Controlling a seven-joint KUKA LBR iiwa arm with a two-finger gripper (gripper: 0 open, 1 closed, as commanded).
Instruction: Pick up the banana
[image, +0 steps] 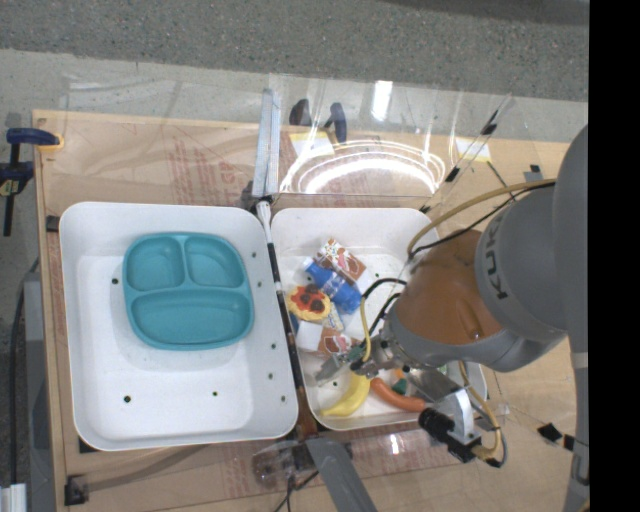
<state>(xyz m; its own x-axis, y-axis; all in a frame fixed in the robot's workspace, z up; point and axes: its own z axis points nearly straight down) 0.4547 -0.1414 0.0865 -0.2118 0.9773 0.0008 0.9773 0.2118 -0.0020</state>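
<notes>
Claw (352, 362) sits low in the right bin (290, 240), at the foot of the grey wrist, among the toy food; whether it is spread or pinched I cannot tell. Just beside it, toward 6 o'clock, lies the banana (347, 398), against the bin's near wall, its long axis running from about 8 o'clock up to 2 o'clock, with an orange carrot (398, 397) off its 3 o'clock end. My guess is the move turns on a small drop toward 6 o'clock, closing across the fruit's width.
</notes>
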